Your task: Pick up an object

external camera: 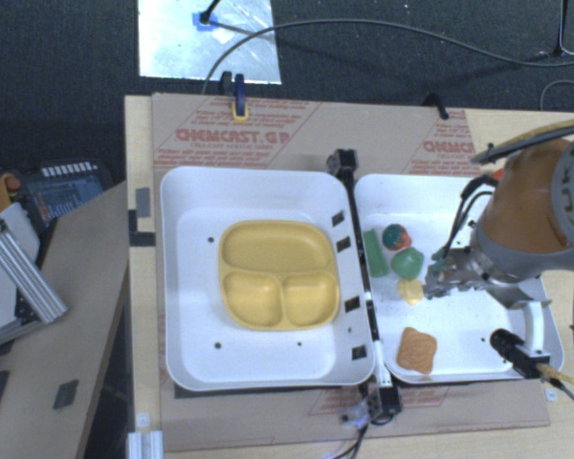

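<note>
A: Starting at the gripper (440, 280): open or closed?

B: Not managing to tell. Looking like a dark blur from this slant, and showing nothing clearly clamped.

A: Touching anything?

B: Sitting low inside the right bin (459, 191), just beside the small yellow piece (411, 293). Not making out whether actually in contact.

A: Reaching in there why?

B: Probably going for that cluster: the yellow piece, the green lump (408, 261) and the teal-and-red ball (395, 236), all crowding together near the green bar (375, 253) by the bin's left wall. Likely making a clean pick awkward.

A: Moving outward?

B: Finding a brown biscuit-like piece (417, 350) lying well apart toward the front. Then the yellow divided tray (275, 275) filling the middle of the left bin (187, 256), with both bins resting on the worktop (555, 127).
</note>
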You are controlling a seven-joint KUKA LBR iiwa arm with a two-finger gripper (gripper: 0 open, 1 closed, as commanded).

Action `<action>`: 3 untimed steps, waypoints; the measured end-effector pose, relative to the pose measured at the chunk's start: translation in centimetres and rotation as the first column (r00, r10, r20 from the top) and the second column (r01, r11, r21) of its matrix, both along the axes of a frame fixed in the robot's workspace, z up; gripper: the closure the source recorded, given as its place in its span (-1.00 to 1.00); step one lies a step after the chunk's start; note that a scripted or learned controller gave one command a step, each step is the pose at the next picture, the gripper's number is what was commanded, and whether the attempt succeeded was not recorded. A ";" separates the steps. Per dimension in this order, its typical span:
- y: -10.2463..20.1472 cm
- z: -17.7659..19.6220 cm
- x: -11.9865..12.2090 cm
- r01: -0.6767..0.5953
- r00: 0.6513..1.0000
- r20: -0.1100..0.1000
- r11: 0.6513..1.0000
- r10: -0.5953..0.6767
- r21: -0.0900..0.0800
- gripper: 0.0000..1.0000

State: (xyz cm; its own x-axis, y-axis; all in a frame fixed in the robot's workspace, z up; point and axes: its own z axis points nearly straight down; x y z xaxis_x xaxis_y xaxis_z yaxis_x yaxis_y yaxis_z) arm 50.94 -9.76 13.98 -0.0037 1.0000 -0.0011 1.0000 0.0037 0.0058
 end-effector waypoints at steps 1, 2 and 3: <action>0.2 6.4 0.0 0.000 1.000 0.002 1.000 0.000 0.000 1.00; 0.1 10.7 0.2 0.000 1.000 0.001 1.000 0.000 0.000 1.00; 5.6 9.5 1.7 -0.005 1.000 -0.004 1.000 0.005 0.003 1.00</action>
State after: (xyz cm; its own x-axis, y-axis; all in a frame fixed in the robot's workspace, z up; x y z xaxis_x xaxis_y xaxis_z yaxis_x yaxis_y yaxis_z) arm 52.61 -4.13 23.46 -0.0091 1.0000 0.0014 1.0000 0.0091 0.0021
